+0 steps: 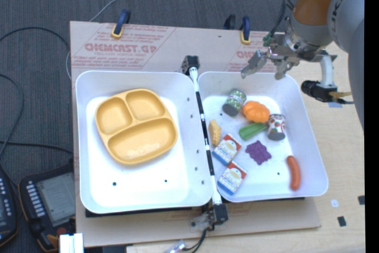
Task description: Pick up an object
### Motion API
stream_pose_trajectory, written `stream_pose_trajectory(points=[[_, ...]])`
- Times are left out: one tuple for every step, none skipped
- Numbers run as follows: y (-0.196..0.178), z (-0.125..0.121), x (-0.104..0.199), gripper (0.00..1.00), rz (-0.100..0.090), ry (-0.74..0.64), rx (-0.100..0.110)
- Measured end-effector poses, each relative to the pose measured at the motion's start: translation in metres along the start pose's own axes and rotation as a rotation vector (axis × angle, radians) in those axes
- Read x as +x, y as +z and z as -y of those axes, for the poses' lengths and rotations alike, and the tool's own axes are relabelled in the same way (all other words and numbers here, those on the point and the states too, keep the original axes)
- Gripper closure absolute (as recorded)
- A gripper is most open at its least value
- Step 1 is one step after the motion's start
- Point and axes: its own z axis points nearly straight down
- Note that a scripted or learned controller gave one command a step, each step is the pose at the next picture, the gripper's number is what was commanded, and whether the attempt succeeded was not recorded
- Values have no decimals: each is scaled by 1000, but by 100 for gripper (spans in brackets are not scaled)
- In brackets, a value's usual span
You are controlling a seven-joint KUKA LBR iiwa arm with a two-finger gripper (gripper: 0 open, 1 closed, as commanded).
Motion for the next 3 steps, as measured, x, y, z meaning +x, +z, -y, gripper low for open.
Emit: stream_pose_trajectory(points=[[133, -2, 9, 0, 0, -1, -1], [122, -3, 10, 100, 2, -2, -4], [42, -3, 80, 100, -1, -2, -3]])
